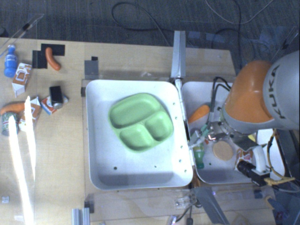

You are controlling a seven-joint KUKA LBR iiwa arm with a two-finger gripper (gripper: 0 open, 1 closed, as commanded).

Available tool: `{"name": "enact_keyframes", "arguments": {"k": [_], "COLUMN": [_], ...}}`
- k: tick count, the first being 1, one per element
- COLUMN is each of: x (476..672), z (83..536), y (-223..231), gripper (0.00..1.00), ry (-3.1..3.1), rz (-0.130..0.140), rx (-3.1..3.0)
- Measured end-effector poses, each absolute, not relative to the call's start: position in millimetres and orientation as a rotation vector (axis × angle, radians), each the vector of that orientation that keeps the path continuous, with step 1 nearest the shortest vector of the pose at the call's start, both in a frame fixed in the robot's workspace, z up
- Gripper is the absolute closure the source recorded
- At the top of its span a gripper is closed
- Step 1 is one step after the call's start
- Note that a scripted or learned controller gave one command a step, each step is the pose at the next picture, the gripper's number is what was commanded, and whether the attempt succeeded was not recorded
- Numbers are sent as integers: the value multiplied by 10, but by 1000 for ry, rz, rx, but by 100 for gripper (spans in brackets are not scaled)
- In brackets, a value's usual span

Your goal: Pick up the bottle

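Lying just below-left of hand: green bottle, right bin; hand state: cannot tell.

Place: a robot test lab or research workshop, not a home.
Bench: a plain wooden bench with metal brackets bolted at its edges.
Bins: two shallow white bins, the left bin and the right bin, set side by side with a metal rail between them.
Arm: a large grey industrial arm with an orange band reaches over the right bin.
Wiring: loose black cables trail across the dark carpet behind the bench.
Props: a green divided plastic tray in the left bin; toy food and small packets spread on the bench at the left.
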State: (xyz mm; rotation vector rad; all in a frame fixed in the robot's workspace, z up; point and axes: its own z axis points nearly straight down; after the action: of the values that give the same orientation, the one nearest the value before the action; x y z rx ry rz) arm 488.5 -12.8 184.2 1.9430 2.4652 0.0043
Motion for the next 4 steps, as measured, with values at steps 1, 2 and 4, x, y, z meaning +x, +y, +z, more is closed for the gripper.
{"name": "enact_keyframes", "arguments": {"k": [1, 2, 4], "x": [4885, 4885, 4906], "z": [1842, 1842, 1931], "y": [-128, -128, -68], "gripper": [0, 0, 100], "ry": [2465, 2465, 2765], "rz": [4, 4, 6], "rx": [1943, 1943, 1479]}}
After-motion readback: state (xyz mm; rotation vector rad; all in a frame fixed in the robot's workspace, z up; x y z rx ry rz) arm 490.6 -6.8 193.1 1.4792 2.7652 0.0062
